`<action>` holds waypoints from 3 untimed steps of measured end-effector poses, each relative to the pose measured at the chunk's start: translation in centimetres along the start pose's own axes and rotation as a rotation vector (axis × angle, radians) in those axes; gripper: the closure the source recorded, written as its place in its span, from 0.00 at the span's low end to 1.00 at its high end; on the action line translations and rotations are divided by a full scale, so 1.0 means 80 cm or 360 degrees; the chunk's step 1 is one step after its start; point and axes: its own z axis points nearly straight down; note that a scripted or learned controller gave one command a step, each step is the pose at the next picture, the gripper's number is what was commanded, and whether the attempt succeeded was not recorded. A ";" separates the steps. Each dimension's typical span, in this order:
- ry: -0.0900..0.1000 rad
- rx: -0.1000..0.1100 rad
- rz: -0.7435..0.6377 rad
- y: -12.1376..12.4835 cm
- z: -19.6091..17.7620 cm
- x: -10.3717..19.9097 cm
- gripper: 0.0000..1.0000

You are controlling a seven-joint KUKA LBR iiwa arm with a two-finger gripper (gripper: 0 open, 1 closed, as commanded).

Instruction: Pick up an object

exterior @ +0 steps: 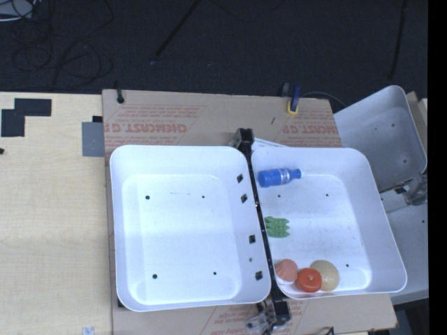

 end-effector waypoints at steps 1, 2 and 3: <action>0.0005 0.0013 -0.0005 0.099 0.125 0.003 1.00; 0.0012 0.0031 0.0004 0.047 0.315 0.003 1.00; 0.0004 0.0008 0.0007 0.053 0.304 0.000 0.00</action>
